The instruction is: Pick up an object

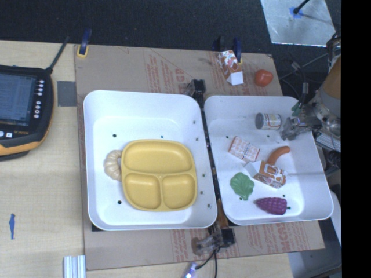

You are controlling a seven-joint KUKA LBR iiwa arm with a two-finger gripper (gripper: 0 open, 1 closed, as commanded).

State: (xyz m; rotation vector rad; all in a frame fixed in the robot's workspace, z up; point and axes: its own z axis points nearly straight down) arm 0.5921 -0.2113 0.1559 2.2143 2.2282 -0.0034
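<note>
Camera view: caught at the approach step, nothing lifted yet. Grey two-finger gripper (291, 127) low over the far right corner of the right white bin (324, 204), just beside a small silver can lying on its side (268, 120); whether the jaws stood released or clenched could not be told, and nothing seen between them. Judged the likeliest target: that can. Next move seemed to call for settling astride it across its round body, which could roll. Other candidates in the same bin: a small printed carton (243, 149) toward the middle, an orange-red sausage-shaped toy (279, 153), a brown-and-white packet (271, 175) touching it or nearly so, a green leafy toy (242, 185) and a purple grape bunch (272, 205) by the near edge. Left white bin (95, 106) carried a yellow three-compartment plastic tray (157, 174) with a beige ridged shell-like toy (112, 164) against its left side. On the surface beyond the bins: a small box (229, 65) and a red ball (264, 77). Bin wall close beside the can, likely cramping the grasp.
</note>
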